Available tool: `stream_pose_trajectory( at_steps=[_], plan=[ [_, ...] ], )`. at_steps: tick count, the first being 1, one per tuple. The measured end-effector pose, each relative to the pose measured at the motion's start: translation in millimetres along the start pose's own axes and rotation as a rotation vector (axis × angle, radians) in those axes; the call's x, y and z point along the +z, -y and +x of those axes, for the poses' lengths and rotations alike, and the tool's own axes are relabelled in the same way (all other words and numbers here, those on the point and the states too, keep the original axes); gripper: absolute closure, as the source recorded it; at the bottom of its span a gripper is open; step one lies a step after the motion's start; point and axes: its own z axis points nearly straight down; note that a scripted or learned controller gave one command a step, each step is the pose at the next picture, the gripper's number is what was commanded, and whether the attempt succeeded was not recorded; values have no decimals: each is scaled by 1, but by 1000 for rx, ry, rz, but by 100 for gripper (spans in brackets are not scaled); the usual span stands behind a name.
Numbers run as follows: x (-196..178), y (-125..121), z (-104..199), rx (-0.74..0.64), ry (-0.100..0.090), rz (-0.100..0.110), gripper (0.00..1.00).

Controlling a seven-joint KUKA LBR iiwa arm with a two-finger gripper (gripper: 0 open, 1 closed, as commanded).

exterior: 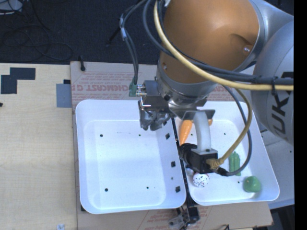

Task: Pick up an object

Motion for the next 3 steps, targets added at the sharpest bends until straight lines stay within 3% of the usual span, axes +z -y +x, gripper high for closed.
stream_pose_trajectory(
  at_steps=[1, 2, 3],
  plan=[
    [44, -20, 24, -2, 0, -1, 100],
    [41, -20, 22, 0, -2, -5, 0],
    [32, -20, 22, -3, 0, -2, 100]
  ],
)
